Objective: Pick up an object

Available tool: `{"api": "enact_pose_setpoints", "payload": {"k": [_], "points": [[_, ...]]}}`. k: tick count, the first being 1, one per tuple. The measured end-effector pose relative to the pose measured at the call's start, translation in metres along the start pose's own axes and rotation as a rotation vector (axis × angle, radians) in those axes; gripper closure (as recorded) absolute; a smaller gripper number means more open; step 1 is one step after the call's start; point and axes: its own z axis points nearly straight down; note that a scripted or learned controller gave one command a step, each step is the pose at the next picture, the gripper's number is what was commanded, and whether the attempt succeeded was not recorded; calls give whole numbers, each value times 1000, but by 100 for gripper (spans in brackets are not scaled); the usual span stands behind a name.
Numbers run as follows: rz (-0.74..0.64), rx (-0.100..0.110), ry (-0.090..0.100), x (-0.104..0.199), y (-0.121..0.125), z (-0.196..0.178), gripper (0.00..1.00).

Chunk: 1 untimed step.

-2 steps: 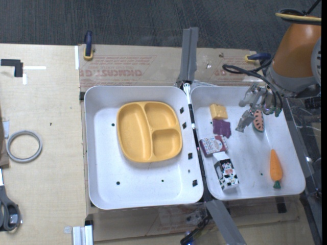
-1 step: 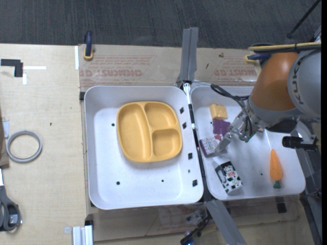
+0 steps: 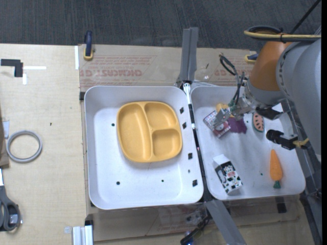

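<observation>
**Gripper low over clutter in right bin**

Arm (image 3: 286,65) enters from the right, its bulk cut off by the frame edge and covering the right bin's (image 3: 245,185) far right corner. Gripper (image 3: 225,117) sits down among small items at the bin's upper left; finger spread cannot be told, since the tips merge with the clutter. Nothing is visibly between them.

Under or beside the tips: a pink-and-grey packet (image 3: 215,123), a purple piece (image 3: 236,124) touching it, and a yellow bit (image 3: 220,107) mostly hidden. Identities unclear.

Elsewhere in that bin: watermelon slice (image 3: 258,122) partly behind a black arm fitting, carrot (image 3: 276,167) near the right wall, cow-print carton (image 3: 228,175) toward the front.

Left bin (image 3: 102,182) holds a yellow divided plate (image 3: 149,131), flat.

Bench at left: tape roll (image 3: 23,146); scissors (image 3: 7,213) cropped by the frame.
</observation>
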Motion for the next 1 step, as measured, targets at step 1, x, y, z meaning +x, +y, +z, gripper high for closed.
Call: {"api": "enact_pose_setpoints", "payload": {"k": [1], "points": [[-141,4,2,13,-17,3,0]]}}
